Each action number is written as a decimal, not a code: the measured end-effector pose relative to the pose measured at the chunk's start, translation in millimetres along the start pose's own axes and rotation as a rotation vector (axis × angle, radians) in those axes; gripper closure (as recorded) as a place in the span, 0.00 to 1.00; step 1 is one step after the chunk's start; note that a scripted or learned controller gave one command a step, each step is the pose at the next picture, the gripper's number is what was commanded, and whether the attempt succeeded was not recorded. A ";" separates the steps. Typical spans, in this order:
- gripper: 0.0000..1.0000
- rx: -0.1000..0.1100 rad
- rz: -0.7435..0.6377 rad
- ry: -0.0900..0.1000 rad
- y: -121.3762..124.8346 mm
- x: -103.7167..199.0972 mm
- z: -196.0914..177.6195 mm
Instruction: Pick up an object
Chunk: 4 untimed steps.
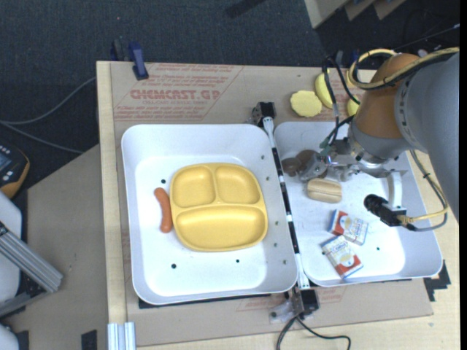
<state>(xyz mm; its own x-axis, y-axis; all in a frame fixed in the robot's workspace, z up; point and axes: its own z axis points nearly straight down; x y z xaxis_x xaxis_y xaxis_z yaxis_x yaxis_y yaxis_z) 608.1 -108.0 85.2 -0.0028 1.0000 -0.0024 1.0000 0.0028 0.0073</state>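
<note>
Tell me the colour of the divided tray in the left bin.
Yellow; the divided tray shows clearly in the camera view.

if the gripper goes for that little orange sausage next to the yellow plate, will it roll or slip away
Probably somewhat. The sausage looks round and slim, so a sideways nudge could roll it on the smooth left bin floor. It lies close beside the yellow plate, which may stop rolling that way. Its glossy look suggests slippery plastic.
</note>
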 end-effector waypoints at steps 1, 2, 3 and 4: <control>0.00 0.001 0.001 0.000 43.4 -22.6 0.4; 0.00 0.003 0.002 0.000 59.2 -38.2 0.7; 0.00 0.011 0.002 0.004 38.4 -20.7 0.7; 0.00 0.003 0.003 0.000 59.4 -45.3 0.7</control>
<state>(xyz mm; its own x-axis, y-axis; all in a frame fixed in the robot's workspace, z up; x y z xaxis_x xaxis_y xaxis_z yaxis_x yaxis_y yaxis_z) 667.6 -153.2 85.1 -0.0001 1.0000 -0.0022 1.0000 0.0001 0.0048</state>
